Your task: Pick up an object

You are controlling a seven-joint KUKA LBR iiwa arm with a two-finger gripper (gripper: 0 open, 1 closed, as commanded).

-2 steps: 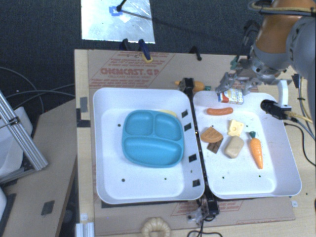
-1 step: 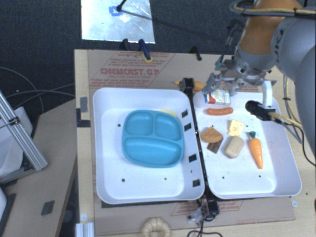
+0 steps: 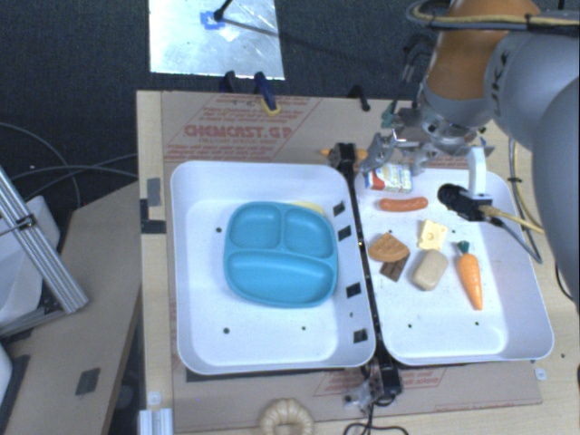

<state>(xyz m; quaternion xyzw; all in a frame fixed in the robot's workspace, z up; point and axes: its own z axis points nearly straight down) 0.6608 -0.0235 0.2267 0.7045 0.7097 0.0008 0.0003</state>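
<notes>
Fingers point(image 3: 391, 157) hover over a small packet point(image 3: 391, 179) — white, red-and-blue printed.

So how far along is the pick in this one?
Nothing looks picked yet. The sausage, cheese wedge, carrot, cookie and potato all lie on the floor of the right bin. The hand sits low over that bin's far edge, beside a small packet. The grasp and the lift remain.
</notes>
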